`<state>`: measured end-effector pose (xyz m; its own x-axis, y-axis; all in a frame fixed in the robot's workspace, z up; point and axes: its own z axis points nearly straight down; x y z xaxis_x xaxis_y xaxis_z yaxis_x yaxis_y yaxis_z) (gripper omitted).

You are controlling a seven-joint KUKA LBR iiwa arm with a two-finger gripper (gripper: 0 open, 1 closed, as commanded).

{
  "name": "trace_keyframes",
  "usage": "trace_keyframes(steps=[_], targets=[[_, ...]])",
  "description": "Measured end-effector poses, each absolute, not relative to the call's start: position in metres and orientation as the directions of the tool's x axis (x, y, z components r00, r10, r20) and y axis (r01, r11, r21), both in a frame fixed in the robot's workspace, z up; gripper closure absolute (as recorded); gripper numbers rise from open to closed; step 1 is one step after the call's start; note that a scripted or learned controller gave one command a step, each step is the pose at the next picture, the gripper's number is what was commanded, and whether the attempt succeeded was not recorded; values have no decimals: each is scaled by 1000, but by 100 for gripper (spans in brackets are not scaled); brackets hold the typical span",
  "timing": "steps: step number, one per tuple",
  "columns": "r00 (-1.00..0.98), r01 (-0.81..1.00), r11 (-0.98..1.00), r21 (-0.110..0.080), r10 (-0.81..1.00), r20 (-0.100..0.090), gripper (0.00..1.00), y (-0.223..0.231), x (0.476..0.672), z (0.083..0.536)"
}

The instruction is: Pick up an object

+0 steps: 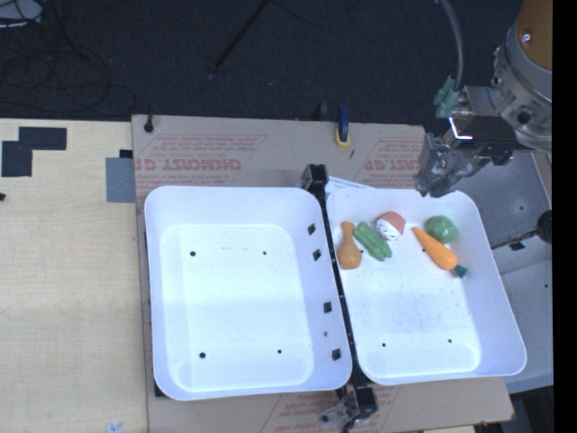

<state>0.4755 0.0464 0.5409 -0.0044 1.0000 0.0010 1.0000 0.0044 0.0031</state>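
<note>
Right bin [491,332] holding toys, hand [436,184] seemingly poised over its far rim

Both bins, the left bin [236,291] and the right bin [424,323], look like smooth white plastic with a soft sheen. They sit on a matt brown cardboard sheet [225,156] printed in faded red. The bench [63,296] beside it has a pale wood-grain finish, dull rather than polished. The toy carrot [435,250], green ball [441,228], green pod [371,241] and orange gourd [349,247] seem smooth, moulded plastic. The gripper [440,177] looks like dark metal, slightly reflective.
</note>
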Motion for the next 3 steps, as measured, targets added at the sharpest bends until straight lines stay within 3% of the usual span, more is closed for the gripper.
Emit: trace_keyframes(steps=[1,2,3], targets=[[-5,1000,5,-3,1000,0,100,96,476,537],[-3,1000,3,-8,1000,-2,100,108,485,489],[4,1000,-4,-4,1000,-2,100,47,476,481]])
